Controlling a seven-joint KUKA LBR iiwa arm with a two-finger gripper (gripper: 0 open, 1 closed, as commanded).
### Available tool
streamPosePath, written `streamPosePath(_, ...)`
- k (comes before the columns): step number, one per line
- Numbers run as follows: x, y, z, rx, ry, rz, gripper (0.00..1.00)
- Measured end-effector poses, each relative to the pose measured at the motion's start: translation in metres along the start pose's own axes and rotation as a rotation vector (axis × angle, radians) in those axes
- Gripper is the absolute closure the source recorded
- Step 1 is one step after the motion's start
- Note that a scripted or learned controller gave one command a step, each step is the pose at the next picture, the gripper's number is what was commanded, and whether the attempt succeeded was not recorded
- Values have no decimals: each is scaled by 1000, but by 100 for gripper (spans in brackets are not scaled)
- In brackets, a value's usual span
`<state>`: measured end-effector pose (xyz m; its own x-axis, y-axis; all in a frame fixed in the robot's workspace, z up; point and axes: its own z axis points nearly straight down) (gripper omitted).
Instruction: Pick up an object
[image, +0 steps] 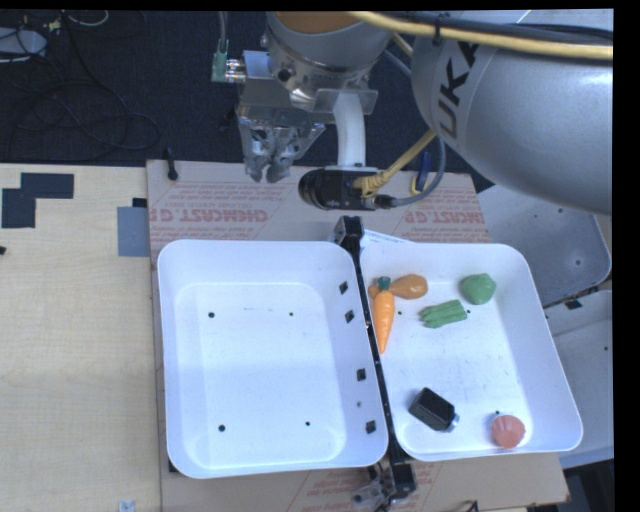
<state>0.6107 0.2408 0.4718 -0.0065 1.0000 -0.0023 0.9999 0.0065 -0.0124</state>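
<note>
The gripper (272, 158) hung high in the upper middle of the frame, above the cardboard sheet (220, 208) behind the two bins, its fingers drawn close together with nothing between them. That raised, withdrawn pose probably kept the arm clear of the camera's line to the bins, so a target could be chosen. The left bin (190, 262) sat at centre left. All the candidates for picking lay in the right bin (530, 290): a toy carrot (382, 316) lay lengthwise right against the divider between the bins, a small orange piece (408, 287) touched its top end, a green rounded piece (478, 288) sat toward the upper right, and a flatter green piece (443, 314) lay just below and left of it. Nearer the lower edge, a black block (433, 409) rested tilted, with a pink round object (507, 431) near the lower right corner. The spread items looked easier to approach than the carrot hugging the wall.
</note>
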Motion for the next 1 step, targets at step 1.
streamPosePath(1, 2, 4, -69, -14, 3, 5, 100)
